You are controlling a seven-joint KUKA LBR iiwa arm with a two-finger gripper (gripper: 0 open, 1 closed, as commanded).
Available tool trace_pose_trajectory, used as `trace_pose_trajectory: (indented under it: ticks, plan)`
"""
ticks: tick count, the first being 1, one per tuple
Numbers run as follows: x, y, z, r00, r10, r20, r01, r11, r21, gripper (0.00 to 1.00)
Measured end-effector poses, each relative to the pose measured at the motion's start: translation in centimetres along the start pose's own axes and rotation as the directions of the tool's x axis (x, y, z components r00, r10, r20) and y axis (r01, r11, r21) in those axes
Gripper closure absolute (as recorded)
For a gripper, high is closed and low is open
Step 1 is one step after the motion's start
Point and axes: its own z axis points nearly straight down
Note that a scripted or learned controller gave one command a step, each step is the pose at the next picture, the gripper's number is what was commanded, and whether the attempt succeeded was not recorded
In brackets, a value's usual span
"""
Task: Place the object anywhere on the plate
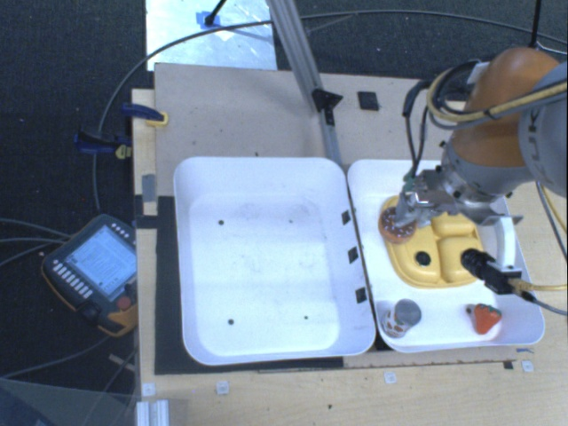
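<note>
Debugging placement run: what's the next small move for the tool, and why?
Probably lower slightly and release. The tool sits over the left end of the yellow plate, right where the brown ring-shaped object lies at the plate's edge; whether it grips that object isn't clear.

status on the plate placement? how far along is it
Done: arm is over the right bin, end effector low at the yellow plate, by a round brown object at the plate's left edge. In hand: can't confirm; the fingers are hidden, so grasp or release is unclear. Left: confirm that object rests on the plate, then retract. A small cup and an orange-red item sit off the plate, near the bin's front.
</note>
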Motion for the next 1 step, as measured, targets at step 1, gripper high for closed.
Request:
trace_pose_trajectory:
  ticks: [1]
  plan:
    - [4.98, 3.04, -0.60, 1.000, 0.000, 0.000, 0.000, 1.000, -0.001, 1.00]
